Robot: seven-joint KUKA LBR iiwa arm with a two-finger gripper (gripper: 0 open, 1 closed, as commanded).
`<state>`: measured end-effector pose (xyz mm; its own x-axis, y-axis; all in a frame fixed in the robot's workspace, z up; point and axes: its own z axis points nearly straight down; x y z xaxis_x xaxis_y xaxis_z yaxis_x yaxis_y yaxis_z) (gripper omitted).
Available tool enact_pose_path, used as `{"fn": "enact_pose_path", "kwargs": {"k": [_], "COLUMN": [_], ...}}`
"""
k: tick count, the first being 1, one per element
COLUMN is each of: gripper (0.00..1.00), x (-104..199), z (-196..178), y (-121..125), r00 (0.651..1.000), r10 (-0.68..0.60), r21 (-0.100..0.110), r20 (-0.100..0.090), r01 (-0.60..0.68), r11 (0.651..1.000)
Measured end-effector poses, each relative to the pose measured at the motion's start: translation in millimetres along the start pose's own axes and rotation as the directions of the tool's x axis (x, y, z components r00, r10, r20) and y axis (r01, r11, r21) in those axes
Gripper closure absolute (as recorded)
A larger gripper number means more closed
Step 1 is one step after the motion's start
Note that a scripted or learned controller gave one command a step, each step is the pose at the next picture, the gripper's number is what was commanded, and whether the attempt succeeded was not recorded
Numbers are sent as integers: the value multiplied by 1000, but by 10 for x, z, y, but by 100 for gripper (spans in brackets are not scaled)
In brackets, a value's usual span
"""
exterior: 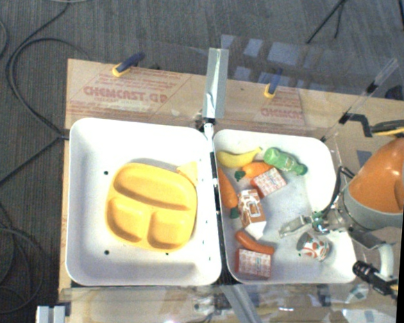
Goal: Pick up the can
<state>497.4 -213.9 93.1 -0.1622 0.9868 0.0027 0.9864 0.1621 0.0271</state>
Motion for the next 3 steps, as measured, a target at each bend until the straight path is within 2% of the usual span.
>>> {"fn": "enact_pose_path", "kwargs": {"k": [1, 2, 3], "gripper": [0, 0, 0], "x": [-15, -16, -3], "z": [5, 9, 12], "y": [-24, -28, -16], "r00": [993, 990, 996], "r10": [-117, -142, -85], "r21": [6, 6, 3], "r20": [0, 0, -1], "r01": [117, 142, 85], "r11": [993, 990, 996]}}
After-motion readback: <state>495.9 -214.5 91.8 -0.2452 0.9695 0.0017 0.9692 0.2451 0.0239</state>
